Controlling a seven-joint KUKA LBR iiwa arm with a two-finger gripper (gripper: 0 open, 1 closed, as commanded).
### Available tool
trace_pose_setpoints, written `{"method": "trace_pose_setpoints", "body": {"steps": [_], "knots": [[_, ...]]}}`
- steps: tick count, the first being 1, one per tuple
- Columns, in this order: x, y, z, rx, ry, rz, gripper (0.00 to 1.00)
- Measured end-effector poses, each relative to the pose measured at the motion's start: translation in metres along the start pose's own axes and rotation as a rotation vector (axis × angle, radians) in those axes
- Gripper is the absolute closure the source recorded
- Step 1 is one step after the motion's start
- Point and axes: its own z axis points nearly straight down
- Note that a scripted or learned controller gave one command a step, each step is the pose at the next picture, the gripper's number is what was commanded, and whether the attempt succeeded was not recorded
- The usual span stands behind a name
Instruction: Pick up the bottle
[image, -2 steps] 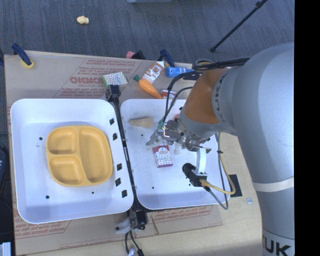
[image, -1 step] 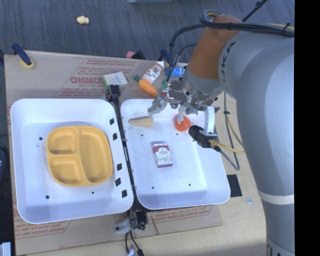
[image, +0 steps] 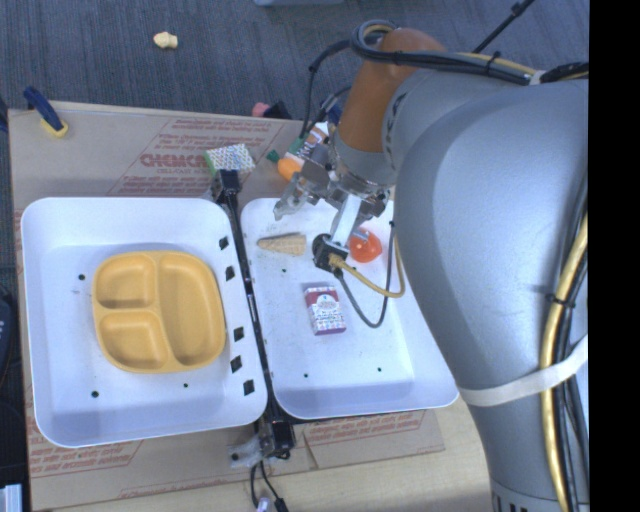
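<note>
Orange-capped bottle (image: 362, 243) lying in right bin (image: 400, 385), near its upper right corner, half hidden under tool (image: 305, 205). Just right of and below tool tips. Tool state: cannot tell. Long axis unclear.

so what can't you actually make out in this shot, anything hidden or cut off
- Gripper, camera view: the wrist and cables above crowd it, so the finger state and whether anything is held cannot be told.
- Orange-red object in the right bin: partly behind the gripper; bottle or not is unclear.
- Small red packet: print too small to read.
- Right bin's far right side: covered by the grey arm.
</note>
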Motion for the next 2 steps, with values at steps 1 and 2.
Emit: {"method": "trace_pose_setpoints", "body": {"steps": [1,2], "knots": [[0.001,-0.001,-0.01,0.004,-0.001,-0.01,1.0],[0.016,-0.088,0.001,0.003,-0.001,0.054,1.0]]}}
